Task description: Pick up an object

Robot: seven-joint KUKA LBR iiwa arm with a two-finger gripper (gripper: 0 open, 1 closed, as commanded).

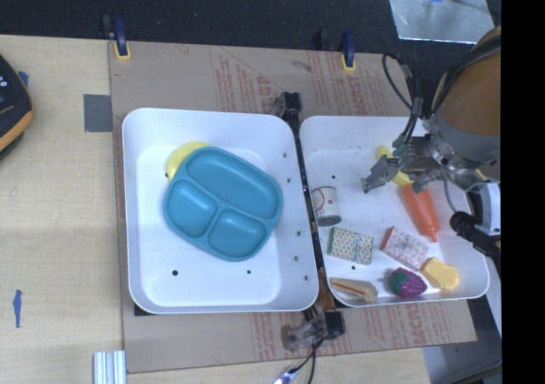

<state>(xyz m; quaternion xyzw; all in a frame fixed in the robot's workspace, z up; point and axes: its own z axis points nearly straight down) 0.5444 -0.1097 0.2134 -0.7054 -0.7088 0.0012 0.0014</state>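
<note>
One carrot (421, 210) lay just right-below my end effector (375, 181), long axis near-vertical; grip state unclear.

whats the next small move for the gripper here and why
Probably a short lowering onto the orange carrot. The gripper hangs over the upper part of the right bin with nothing visible between its fingers, and the carrot lies just to its right, apart from the other small items near the bin's lower edge, so it looks the nearest pick.
</note>
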